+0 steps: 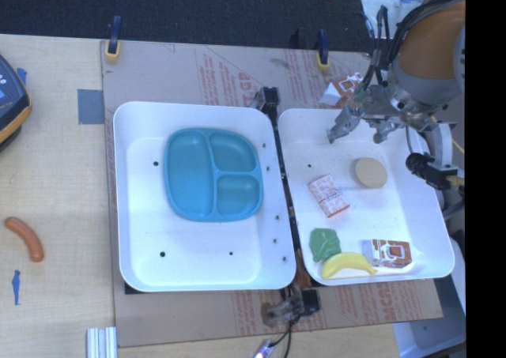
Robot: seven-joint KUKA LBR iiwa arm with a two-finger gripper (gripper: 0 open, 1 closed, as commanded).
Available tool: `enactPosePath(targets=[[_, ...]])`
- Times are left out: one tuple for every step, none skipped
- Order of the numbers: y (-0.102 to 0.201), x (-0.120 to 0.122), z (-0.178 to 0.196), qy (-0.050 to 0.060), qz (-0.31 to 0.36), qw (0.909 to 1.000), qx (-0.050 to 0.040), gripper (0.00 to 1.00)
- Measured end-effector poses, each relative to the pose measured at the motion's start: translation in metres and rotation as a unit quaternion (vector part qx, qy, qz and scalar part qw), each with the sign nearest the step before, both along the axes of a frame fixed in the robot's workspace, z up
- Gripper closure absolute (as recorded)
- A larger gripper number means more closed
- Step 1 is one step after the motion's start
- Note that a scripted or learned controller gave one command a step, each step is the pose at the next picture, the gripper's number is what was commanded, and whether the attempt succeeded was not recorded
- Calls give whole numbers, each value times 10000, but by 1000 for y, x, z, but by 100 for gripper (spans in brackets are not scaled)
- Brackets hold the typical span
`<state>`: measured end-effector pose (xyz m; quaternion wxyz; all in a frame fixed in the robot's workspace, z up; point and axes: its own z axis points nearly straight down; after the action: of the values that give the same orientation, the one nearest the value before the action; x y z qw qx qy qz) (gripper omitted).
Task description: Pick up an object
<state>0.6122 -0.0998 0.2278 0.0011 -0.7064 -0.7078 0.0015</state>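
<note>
Up top, gripper [362,131] open-fingered over right bin's [427,214] far edge, apart from cookie [369,172].

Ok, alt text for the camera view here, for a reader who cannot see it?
The open gripper hangs over the far end of the right bin, which holds a tan disc, a small packet, a green toy, a banana and a carton. The left bin holds a blue divided plate.
</note>
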Motion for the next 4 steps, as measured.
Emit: enactPosePath(targets=[[45, 8, -37, 8, 20, 10000, -1, 0], [-2, 44, -73, -4, 1, 10000, -4, 0], [40, 44, -35, -9, 13, 10000, 5, 0], [57, 44, -36, 5, 17, 10000, 6, 0]])
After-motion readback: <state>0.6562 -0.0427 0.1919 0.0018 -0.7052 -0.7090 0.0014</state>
